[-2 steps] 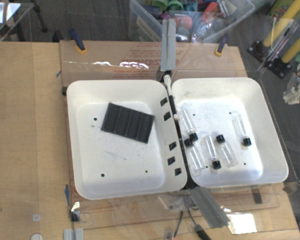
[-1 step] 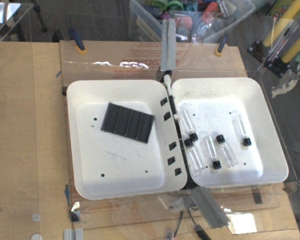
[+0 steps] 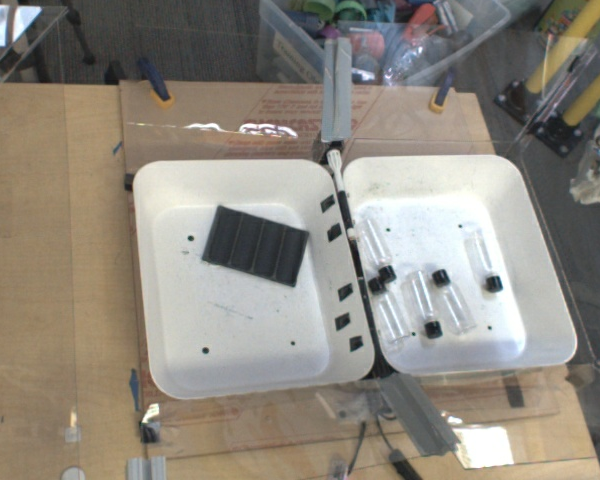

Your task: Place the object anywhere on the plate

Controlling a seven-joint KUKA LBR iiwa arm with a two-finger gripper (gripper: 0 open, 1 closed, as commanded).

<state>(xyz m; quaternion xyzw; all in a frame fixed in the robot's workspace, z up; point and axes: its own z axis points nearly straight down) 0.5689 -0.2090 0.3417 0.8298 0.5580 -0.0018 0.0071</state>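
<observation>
A dark grey ribbed plate [image 3: 255, 245] lies flat in the left white bin [image 3: 170, 358], towards its back, turned slightly clockwise. In the right white bin [image 3: 540, 298] lie several clear plastic vials with black caps. One vial [image 3: 372, 241] is near the divider, another vial [image 3: 479, 252] lies further right, and a third vial [image 3: 421, 299] sits in the middle of the group. The vials are scattered close together but mostly apart from one another.
Black clips [image 3: 342, 290] run along the shared rim between the bins. A grey metal bar [image 3: 336, 88] stands behind that rim. A clear tub of colourful items [image 3: 380, 13] sits at the back. Orange clamps [image 3: 158, 90] hold the cardboard base. Yellow tubes [image 3: 570, 28] stand at the far right.
</observation>
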